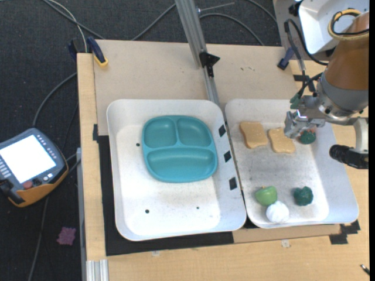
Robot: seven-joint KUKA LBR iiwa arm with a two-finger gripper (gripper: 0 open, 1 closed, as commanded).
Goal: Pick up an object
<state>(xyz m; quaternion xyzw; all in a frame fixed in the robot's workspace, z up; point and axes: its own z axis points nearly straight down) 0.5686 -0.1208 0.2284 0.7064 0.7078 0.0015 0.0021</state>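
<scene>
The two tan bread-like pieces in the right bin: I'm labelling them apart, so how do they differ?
The tan bread-like piece nearer the divider looks larger and squarer; the tan bread-like piece nearer the hand looks smaller and narrower, running slantwise. The first lies apart from the hand; the second lies right beside it. Both lie flat in the right white bin, same tan colour, close together.

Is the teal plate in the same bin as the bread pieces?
No. The teal plate lies in the left bin, while both bread pieces lie in the right bin.
</scene>
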